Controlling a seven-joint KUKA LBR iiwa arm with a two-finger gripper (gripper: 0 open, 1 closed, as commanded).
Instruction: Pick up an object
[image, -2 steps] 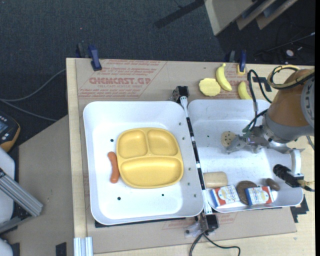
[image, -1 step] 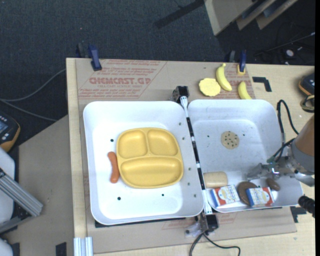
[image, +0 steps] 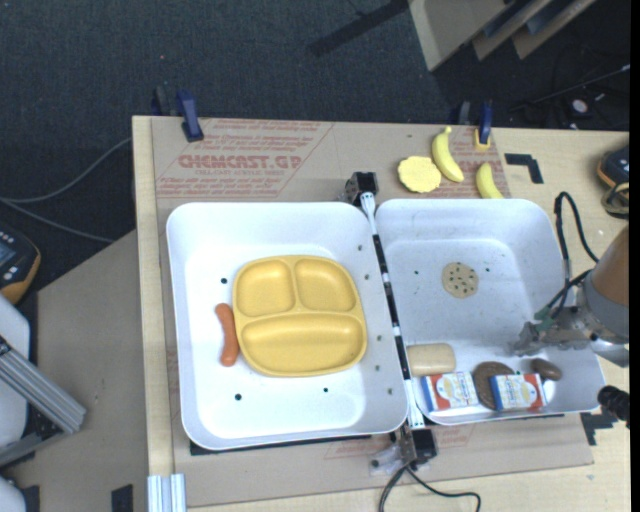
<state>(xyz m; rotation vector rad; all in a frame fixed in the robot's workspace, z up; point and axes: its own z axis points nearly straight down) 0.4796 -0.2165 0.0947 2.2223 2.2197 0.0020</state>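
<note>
Grey hand low over right bin, above brown cookie

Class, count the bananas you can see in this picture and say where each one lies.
2. One banana and a second banana lie on the bench beyond the right bin, beside a yellow round piece.

Yellow tray in left bin, hotdog beside

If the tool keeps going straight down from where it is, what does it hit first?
Probably the small dark brown oval object just below the tool at the right white bin's front edge, though depth is unclear from this slanted view.
</note>
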